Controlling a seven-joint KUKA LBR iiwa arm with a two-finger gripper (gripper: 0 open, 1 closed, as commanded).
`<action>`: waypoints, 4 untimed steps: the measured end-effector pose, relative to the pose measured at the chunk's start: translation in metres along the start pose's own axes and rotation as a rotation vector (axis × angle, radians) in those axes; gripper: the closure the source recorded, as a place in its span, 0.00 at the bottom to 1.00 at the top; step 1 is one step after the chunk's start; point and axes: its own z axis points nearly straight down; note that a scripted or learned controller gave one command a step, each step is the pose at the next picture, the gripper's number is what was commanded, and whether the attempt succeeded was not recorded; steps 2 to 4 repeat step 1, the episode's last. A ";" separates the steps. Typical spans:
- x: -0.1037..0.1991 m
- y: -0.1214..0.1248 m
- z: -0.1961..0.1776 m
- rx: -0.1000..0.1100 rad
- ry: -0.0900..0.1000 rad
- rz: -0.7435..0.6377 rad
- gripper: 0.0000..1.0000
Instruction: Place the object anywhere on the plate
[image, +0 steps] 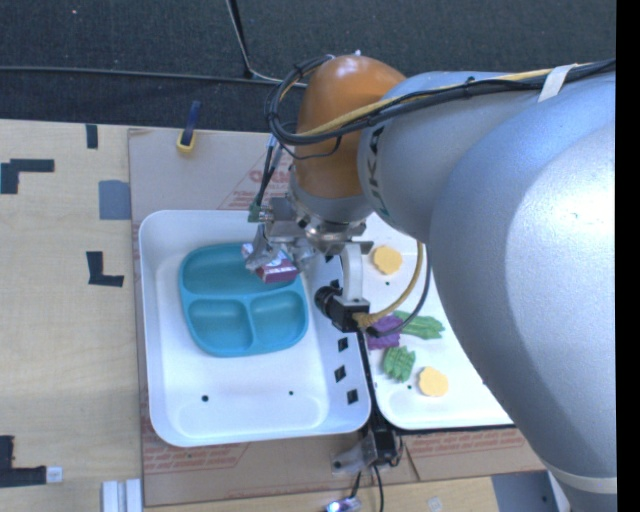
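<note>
A small red and white object (273, 268) sits at the upper right edge of the blue plate (240, 315), just left of the frame's centre, and it appears to be pinched between the jaws, though the wrist hides much of the contact, so the grip is hard to confirm. The gripper (272, 256) hangs directly over that corner of the plate, below the orange band (340, 110) of the arm (500, 230), which fills the right and upper right of the frame. The plate is a three-part tray, lying in the left bin (170, 400), toward the bin's upper half; the object is over its upper compartment. A black fitting with a yellow hose (335, 305) hangs just right of the plate, over the wall between the two bins. In the right bin (470, 410), at centre right, lie two round yellow pieces, one (386, 261) near the top and one (432, 382) lower down, with green leafy pieces (412, 328) and a purple piece (382, 338) between them. The bins rest on a brown board (200, 170) on the table (60, 330), which bears black tape marks at the left. A yellow clip (186, 142) sits at the board's upper left edge.
</note>
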 end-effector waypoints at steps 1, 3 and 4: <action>-0.004 0.000 0.000 0.000 -0.002 0.006 0.00; -0.004 0.000 0.000 0.000 -0.002 0.006 0.00; -0.004 0.000 0.000 0.000 -0.002 0.006 0.00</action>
